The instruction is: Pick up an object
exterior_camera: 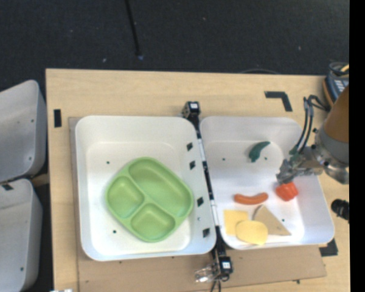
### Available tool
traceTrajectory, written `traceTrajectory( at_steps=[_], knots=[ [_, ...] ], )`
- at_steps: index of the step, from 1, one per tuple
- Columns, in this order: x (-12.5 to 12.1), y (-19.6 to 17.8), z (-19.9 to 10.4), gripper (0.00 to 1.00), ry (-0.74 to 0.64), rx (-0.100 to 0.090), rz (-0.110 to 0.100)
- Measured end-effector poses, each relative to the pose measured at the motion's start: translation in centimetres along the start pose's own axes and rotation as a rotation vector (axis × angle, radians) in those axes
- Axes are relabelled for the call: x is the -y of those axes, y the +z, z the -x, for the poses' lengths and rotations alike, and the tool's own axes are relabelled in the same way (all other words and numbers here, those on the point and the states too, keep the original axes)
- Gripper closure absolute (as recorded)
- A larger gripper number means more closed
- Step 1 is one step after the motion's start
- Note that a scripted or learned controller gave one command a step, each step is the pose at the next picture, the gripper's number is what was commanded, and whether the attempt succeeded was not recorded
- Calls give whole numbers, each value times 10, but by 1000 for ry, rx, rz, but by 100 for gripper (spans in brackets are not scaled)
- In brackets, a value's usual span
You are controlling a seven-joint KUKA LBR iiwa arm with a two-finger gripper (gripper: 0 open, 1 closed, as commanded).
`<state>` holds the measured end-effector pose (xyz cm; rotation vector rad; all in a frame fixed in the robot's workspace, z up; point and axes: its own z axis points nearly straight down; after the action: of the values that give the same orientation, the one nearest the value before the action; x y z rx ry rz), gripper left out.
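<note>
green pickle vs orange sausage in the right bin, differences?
The green pickle is dark green; the orange sausage is orange-red. The green pickle is stubbier and lies nearer the bin's far wall; the orange sausage is slimmer and sits nearer the middle. Both are small, curved and lie flat, untouched.

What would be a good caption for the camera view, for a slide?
Arm's tool poised beside a red toy in the right bin; green divided plate in the left bin.
</note>
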<state>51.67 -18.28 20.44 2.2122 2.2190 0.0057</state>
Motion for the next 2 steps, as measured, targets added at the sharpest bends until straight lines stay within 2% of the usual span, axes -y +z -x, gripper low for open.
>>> traceTrajectory(
  at_steps=[1,2],
  knots=[
    [-7,-54,-8,100,-1,-1,-1],
    [-8,-83,-7,100,-1,-1,-4]
  ],
)
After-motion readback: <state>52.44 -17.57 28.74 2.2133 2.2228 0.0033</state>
